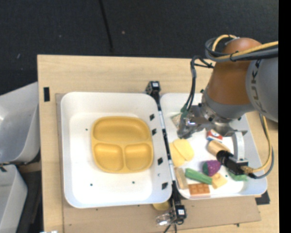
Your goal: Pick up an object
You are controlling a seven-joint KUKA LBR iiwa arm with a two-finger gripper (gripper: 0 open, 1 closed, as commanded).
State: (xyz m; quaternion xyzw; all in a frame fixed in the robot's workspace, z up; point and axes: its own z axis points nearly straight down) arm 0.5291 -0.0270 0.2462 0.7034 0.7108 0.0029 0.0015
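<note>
The arm is reaching in from three o'clock and hanging over the right bin (pixel 250 130); the claw (pixel 188 125) is sitting low at that bin's nine o'clock side, just above the yellow piece (pixel 182 151), and whether it is open or closed I cannot tell, nor is anything visibly caught in it; the candidates for picking are lying toward the bin's six o'clock: the yellow piece, a green piece (pixel 199 176), a purple piece (pixel 212 167) and an orange block (pixel 199 190), all crowded close; judging from this, the step is the approach to a grasp, and doing it well means descending squarely over one item, probably the yellow piece nearest the claw, keeping clear of the bin wall and divider at nine o'clock; the left bin (pixel 77 188) is holding a yellow divided plate (pixel 121 143); on the arm's grey casing, letters resembling "KU" are partly showing; nothing else is legible.
</note>
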